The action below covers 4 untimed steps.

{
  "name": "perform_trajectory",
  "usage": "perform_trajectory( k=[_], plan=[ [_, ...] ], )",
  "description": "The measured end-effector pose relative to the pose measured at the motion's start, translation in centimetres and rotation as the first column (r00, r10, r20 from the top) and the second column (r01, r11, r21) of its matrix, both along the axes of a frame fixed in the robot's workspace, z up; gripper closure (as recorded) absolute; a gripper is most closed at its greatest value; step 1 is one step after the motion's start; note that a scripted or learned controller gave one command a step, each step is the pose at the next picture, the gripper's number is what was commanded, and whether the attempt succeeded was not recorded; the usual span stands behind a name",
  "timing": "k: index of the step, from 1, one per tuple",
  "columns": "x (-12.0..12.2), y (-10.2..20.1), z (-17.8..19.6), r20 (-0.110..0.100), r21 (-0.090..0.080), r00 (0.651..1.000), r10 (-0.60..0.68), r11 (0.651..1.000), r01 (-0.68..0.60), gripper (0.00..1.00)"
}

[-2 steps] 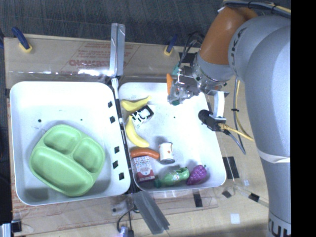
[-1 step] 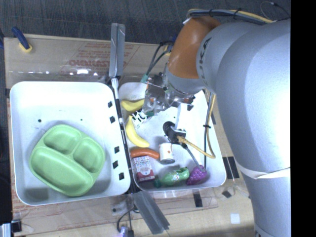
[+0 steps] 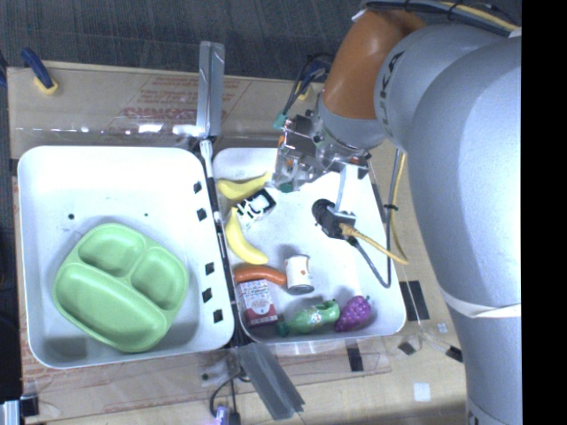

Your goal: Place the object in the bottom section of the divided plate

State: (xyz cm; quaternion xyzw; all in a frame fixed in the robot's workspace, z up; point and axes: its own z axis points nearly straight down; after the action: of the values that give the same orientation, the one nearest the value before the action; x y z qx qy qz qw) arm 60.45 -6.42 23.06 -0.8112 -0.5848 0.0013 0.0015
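Note:
A green divided plate (image 3: 120,286) lies in the left bin (image 3: 44,184), with one long section on its near side and two smaller ones behind. My gripper (image 3: 286,177) hangs over the far part of the right bin (image 3: 372,237). It sits just to the right of a yellow banana (image 3: 241,188) and a small black-and-white object (image 3: 255,206). Nothing shows between the gripper and the bin floor that I can make out.
The right bin also holds a second banana (image 3: 244,242), an orange carrot-like piece (image 3: 260,275), a small white can (image 3: 299,274), a red box (image 3: 257,306), a green vegetable (image 3: 310,317) and purple grapes (image 3: 356,310). A black cable fitting (image 3: 330,217) hangs from the wrist.

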Motion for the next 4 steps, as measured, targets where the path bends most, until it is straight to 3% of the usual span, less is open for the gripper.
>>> perform_trajectory(
  k=[1,2,3,4],
  plan=[
    [-1.6,8.4,-2.7,-0.004,-0.001,0.991,-0.136,0.991,0.136,1.0],
    [-3.5,15.7,1.5,0.001,-0.001,0.996,0.094,0.996,-0.094,1.0],
    [-5.0,22.6,-1.4,-0.003,-0.001,0.974,0.225,0.974,-0.225,1.0],
    [-12.1,24.1,-5.7,-0.003,-0.002,0.994,0.112,0.994,-0.112,1.0]
  ],
)
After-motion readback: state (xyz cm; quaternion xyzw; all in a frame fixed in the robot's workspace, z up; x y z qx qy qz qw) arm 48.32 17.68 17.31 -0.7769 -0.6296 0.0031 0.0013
